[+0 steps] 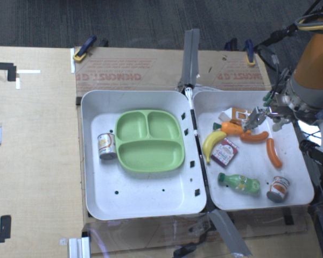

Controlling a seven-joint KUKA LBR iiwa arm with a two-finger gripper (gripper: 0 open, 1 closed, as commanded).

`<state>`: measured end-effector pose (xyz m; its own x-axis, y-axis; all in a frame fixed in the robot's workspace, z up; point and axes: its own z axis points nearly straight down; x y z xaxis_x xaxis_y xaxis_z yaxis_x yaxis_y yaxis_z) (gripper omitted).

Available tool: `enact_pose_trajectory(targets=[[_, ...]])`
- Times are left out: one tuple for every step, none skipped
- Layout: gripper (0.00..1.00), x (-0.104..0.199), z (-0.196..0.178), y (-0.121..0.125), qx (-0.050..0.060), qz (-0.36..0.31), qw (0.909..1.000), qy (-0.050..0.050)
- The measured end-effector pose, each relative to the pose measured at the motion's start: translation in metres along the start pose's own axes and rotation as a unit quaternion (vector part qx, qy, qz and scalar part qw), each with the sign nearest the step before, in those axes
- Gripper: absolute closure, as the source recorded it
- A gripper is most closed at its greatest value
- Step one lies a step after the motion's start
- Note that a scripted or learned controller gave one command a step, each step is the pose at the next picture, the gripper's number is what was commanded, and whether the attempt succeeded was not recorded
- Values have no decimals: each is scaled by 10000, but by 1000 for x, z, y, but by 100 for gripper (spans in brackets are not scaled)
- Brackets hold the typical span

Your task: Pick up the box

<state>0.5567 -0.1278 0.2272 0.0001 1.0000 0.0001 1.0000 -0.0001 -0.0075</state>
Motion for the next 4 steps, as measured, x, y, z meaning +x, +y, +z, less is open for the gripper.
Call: enact_pose_trajectory(targets=[[0,30,114,-2,4,-513,9987,4],[0,26,133,-13,-64,-77,9999,-8],[100,25,123,-11,-92,-58,9999,-11],[0,25,124,-12,-77,-58,10000,-8]])
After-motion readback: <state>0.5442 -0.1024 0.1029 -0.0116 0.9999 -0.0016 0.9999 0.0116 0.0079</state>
